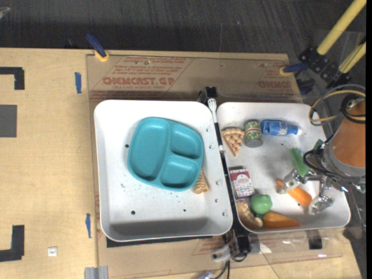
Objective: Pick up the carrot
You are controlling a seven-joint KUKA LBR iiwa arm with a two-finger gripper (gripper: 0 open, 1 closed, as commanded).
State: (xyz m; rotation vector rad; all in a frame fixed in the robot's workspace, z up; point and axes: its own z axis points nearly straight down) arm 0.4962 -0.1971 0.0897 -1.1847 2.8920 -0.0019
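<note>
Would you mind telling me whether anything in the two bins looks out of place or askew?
One thing: a waffle-like piece in the left bin is wedged half under the teal divided plate, at its lower right edge. The right bin's items lie jumbled, nothing visibly spilled or damaged.

Glossy plastic teal plate (165, 153) in smooth white bin (116, 202); matt carrot (281, 218).

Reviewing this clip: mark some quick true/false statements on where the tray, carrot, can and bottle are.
1. The teal tray lies in the left bin. True.
2. The carrot lies in the left bin. False: it lies in the right bin, near its front edge.
3. The can stands beside the blue bottle. True.
4. The green ball sits on the tray. False: it is in the right bin, by the carrot.
</note>
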